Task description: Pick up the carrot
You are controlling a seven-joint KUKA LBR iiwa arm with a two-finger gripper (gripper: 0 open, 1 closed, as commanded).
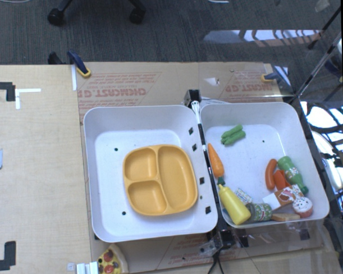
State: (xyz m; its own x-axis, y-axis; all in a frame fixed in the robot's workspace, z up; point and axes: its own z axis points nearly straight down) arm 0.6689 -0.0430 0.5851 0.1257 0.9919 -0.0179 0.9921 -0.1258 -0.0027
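Note:
The carrot (216, 162) is orange with a green tip and lies lengthwise against the left wall of the right bin (290, 115), its green end pointing toward the front. A yellow bottle (234, 205) lies just in front of it, nearly touching its green end.
The left bin (100, 181) holds a yellow divided plate (160, 179). In the right bin lie green pea pods (233, 135) at the back and, front right, a red sausage (270, 174), a green bottle (291, 174) and several small toy foods. A pizza slice toy (110, 263) lies on the bench in front.

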